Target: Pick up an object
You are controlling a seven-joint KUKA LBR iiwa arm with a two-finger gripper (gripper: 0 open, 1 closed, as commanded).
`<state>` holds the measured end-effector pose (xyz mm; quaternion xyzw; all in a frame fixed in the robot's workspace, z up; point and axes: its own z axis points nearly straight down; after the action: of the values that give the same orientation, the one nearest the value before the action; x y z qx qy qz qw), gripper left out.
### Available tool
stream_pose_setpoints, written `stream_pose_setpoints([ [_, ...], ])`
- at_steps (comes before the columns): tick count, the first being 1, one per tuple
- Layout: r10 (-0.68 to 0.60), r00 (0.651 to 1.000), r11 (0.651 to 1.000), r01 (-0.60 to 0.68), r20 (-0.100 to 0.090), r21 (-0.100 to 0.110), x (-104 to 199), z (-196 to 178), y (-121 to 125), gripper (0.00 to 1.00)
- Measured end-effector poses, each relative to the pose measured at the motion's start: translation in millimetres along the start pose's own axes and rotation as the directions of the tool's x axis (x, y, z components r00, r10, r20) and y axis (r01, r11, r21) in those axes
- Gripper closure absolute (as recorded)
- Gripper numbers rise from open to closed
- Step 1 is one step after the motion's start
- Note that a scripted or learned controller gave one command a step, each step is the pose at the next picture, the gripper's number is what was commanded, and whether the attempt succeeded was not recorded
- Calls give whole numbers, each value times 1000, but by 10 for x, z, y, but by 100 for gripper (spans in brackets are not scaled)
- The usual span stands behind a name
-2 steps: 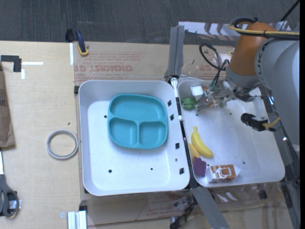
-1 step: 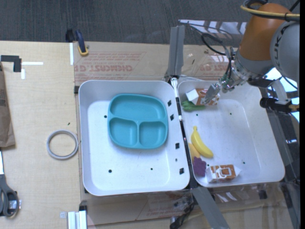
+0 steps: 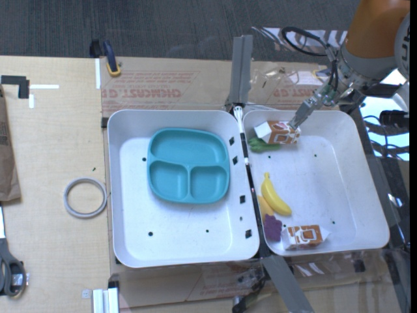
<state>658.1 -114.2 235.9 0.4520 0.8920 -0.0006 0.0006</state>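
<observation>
Crowding the small carton [image 3: 283,133]: green item [image 3: 259,145]; end effector [image 3: 299,120] above, grip state unclear.

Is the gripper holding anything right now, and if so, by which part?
Cannot be told. The gripper is down at the top edge of the small carton in the right bin, but no grip on it is visible.

tape ring [image 3: 85,197] on bench | blue clamp [image 3: 111,57] | scissors [image 3: 11,274] at left edge
</observation>
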Motion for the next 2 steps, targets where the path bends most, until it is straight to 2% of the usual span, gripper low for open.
stream_pose_setpoints([
  [1, -197, 980, 980, 197, -3, 1, -153, 1460, -108, 0],
  [2, -578, 816, 816, 578, 1, -3, 187, 710, 55, 0],
])
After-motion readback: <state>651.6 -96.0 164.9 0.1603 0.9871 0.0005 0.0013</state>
